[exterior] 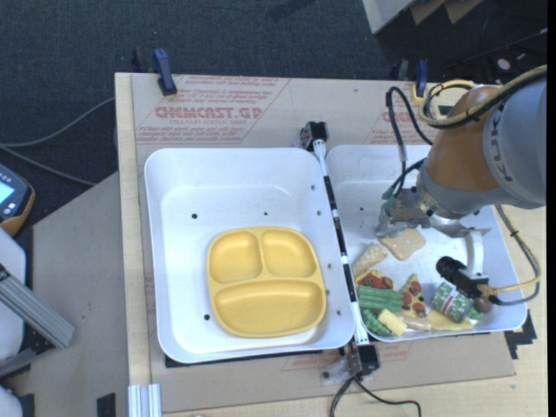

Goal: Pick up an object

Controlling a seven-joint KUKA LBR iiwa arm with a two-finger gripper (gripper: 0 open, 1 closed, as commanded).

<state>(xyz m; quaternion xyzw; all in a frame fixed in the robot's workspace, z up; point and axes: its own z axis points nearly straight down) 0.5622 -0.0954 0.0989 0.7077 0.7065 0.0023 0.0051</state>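
In the right bin (365, 168) lies a heap of toy food: a beige cracker-like piece (403, 245), a tan wedge (372, 257), a pizza slice (377, 279), green beans (379, 301), a yellow piece (391, 322) and a green can (450, 301). My gripper (401, 218) hangs low over the beige piece, at the bin's middle. The grey arm with its orange band (460, 146) reaches in from the right and hides the fingers' state.
The left bin (182, 189) holds a yellow divided plate (264, 281). A black divider clamp (314, 132) sits between the bins at the back. Cables (408, 120) loop over the right bin's far edge. A black fitting (460, 276) sticks out by the can.
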